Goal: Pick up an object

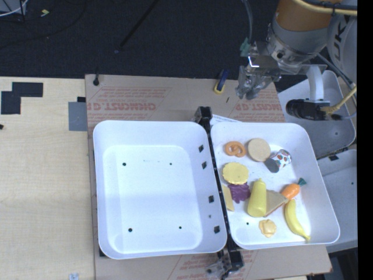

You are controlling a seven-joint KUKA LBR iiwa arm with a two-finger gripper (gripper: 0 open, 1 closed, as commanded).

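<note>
My gripper (249, 90) hangs high above the bench, beyond the far edge of the right bin (323, 214), with nothing between its fingers. In that bin lie a pretzel (235, 149), a round tan cookie (259, 150), a grey and white toy with red spots (277, 161), a yellow ridged disc (235, 172), a purple piece (238, 192), a yellow cylinder (256, 198), a tan wedge (274, 201), a carrot (291, 191), a banana (295, 219) and a small yellow lump (267, 227).
The left bin (102, 185) sits beside the right one, joined by a black divider (213, 179). A blue and yellow tool (220, 81) lies on the cardboard behind the bins.
</note>
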